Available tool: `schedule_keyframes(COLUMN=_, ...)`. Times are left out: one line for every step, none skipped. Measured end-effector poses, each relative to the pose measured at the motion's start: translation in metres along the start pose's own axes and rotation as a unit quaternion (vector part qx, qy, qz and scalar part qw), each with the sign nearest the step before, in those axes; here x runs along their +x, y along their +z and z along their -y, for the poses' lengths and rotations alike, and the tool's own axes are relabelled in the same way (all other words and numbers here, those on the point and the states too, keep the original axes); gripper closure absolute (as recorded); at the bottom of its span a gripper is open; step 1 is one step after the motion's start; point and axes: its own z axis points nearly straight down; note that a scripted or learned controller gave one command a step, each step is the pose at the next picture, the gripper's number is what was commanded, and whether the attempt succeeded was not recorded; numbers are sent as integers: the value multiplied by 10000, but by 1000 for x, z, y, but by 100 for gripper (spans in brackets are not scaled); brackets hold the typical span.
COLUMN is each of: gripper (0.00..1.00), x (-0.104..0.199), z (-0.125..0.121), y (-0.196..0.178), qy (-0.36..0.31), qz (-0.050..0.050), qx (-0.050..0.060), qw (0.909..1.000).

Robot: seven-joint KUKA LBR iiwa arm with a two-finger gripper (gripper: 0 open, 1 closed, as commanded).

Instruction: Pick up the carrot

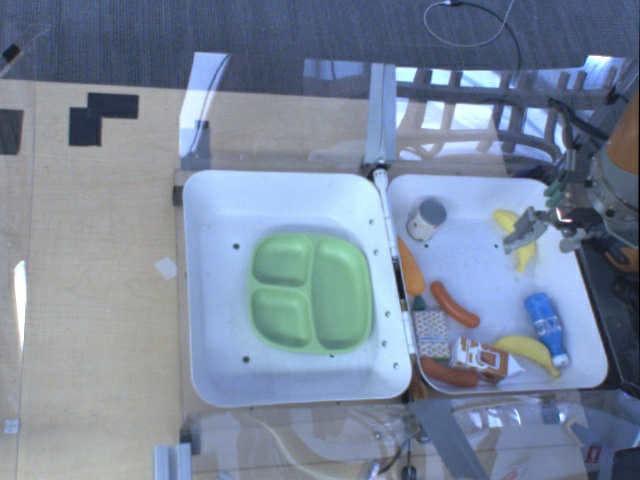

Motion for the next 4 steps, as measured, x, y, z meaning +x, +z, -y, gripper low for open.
schedule_keyframes(gripper=0, x=21, z=4, y=43, qy=-342, qz=-2, qx=-7, qw=9994)
schedule_keyframes(gripper=100, x=21, z=2, y=32, qy=-350, qz=4, qx=-37, qw=9994)
schedule_keyframes(gripper=100, x=44, z=6, y=172, qy=230, qz=-3, qx=-57, qw=9997)
schedule_keyframes(gripper=100, x=-49, z=1, y=173, qy=506, qz=27, qx=-51, qw=9987)
